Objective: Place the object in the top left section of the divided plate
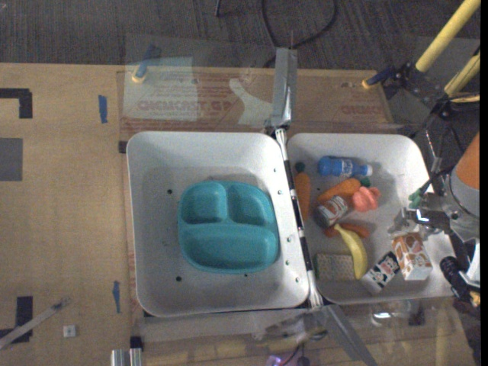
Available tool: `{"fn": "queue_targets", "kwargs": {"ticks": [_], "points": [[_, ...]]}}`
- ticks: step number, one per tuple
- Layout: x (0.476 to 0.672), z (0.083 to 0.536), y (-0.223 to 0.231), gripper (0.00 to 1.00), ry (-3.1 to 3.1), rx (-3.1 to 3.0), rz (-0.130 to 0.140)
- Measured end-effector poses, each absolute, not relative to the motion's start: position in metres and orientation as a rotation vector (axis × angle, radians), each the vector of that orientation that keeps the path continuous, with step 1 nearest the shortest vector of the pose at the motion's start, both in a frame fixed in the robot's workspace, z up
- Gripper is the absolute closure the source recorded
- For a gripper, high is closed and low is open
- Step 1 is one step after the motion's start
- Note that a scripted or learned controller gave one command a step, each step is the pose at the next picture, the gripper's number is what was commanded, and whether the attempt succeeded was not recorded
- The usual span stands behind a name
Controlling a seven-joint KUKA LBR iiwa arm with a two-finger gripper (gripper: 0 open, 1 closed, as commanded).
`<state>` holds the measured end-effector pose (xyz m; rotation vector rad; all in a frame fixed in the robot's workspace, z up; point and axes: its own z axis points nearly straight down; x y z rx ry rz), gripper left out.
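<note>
Clutter fills the right bin, and the teal divided plate sits alone in the left bin, all three of its sections bare. The gripper hangs at about three o'clock over the right bin, close above the cartons; I cannot tell how it is set, the metal there is too small and blurred, and nothing shows as held. So my guess is the step in hand is the pick, with no object chosen that I can see.

To do it well, I would go for something standing free. The blue bottle at twelve o'clock in the right bin lies apart from the rest and looks the easiest to close on across its narrow side. The banana touches the pile at the bin's centre, so a grab there risks dragging neighbours along. Once lifted, the object must travel toward nine o'clock, clear the double rim between the bins, and come down over the small section at the plate's ten o'clock, low enough that it doesn't roll across the ridge.

Count: two bins, one plate, one bottle, one banana, two carrots, one pink toy, one brown can, two small cartons, one tan sponge-like block.
</note>
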<state>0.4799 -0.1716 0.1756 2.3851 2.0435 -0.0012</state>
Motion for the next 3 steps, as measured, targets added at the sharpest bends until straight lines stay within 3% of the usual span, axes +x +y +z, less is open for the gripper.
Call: {"fn": "queue_targets", "kwargs": {"ticks": [1, 2, 3], "points": [[0.479, 0.147, -0.119, 1.0, 1.739, 2.622, -0.004], [0.521, 0.159, -0.123, 1.0, 1.818, 2.562, -0.002], [0.521, 0.159, -0.123, 0.0, 1.818, 2.562, -0.002]]}}
